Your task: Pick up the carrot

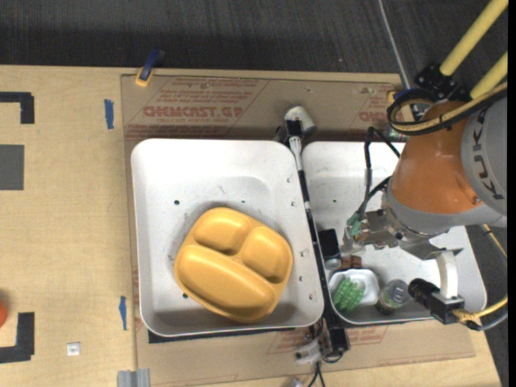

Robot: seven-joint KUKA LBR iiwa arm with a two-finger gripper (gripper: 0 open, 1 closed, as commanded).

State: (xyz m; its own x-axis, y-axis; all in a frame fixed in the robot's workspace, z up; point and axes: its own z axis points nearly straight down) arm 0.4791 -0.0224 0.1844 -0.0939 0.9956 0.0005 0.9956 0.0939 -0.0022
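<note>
My gripper (352,244) hangs low over the right bin (339,168), close to its left wall and toward the front. The grey arm with its orange band (435,176) covers most of that bin's right half. Just below the gripper a small brownish-orange bit (348,262) peeks out; it is too small to identify. Directly in front of it sits a small white dish holding a green leafy item (351,290).
A large yellow bread-shaped object (234,262) lies in the left bin (161,184). A small green-topped can (393,295) stands near the right bin's front wall. A black clamp (327,247) sits on the divider between the bins. Cables loop over the arm at the right.
</note>
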